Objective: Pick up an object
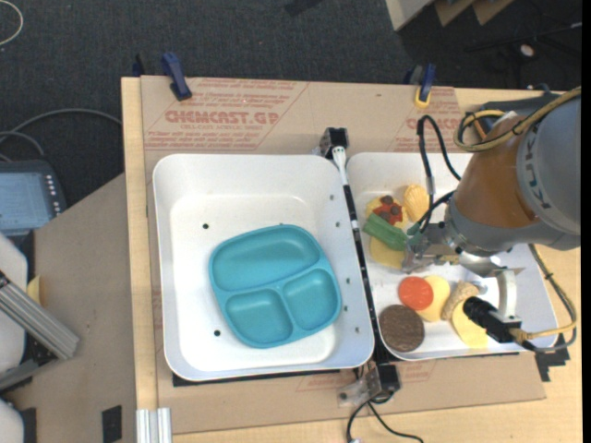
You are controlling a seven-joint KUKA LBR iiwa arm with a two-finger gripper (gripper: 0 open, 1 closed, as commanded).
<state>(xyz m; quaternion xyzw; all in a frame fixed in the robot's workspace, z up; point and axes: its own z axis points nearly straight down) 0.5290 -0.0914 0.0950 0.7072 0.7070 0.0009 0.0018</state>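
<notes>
Grey jaws (427, 247) sit low among toy food in the right bin (545, 289), beside a green piece (386, 232); their spread I cannot tell. Seemingly nothing lifted yet.

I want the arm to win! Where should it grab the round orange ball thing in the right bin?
Probably from straight above, pinching the round orange object across its rounded sides. It looks smooth and round, so any width works, but a yellow piece presses close on its right and a brown disc sits just below. Closing from upper-left to lower-right seems freest. The end effector hovers just above it.
</notes>
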